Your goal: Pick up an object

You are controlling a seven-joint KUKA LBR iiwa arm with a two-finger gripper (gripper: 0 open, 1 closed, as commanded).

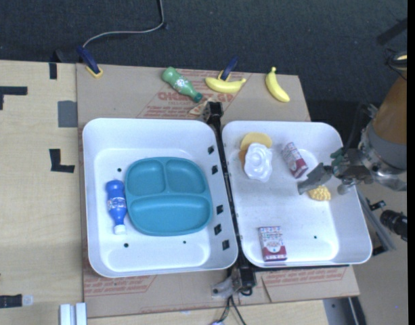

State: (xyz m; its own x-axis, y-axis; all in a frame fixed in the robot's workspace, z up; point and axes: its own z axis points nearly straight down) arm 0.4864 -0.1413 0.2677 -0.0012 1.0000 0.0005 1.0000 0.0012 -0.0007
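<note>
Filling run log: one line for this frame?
gripper: right bin, over yellow item | grasp: unconfirmed | red can: untouched

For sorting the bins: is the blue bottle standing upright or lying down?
Lying down. The blue bottle lies on its side in the left bin, beside the teal plate.

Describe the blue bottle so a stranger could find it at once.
Start at the left white bin, the one that holds the big teal divided plate. The blue bottle lies in the strip between that plate's left edge and the bin's left wall, white cap toward the near side. It is the only bottle inside a bin; the green bottle lies out on the cardboard behind.
</note>
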